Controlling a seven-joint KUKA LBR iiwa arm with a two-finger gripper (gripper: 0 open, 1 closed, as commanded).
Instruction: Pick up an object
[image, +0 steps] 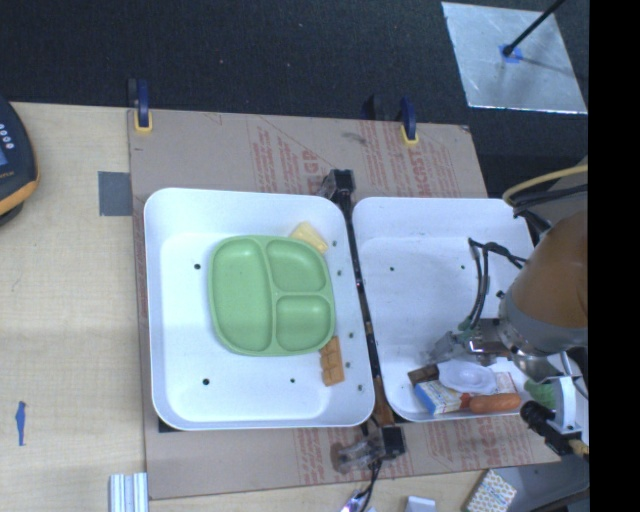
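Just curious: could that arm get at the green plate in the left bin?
Probably yes. The green plate lies uncovered in the left bin, with nothing above it; the arm would have to cross over from the right bin.

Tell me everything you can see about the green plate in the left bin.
The green plate is a pale green tray with rounded corners, plastic by its look, divided into three compartments: one long one on its left, two smaller on its right. It lies flat, slightly rotated, near the middle of the left bin. A yellow piece peeks out at its upper edge; an orange-brown piece lies at its lower right corner.
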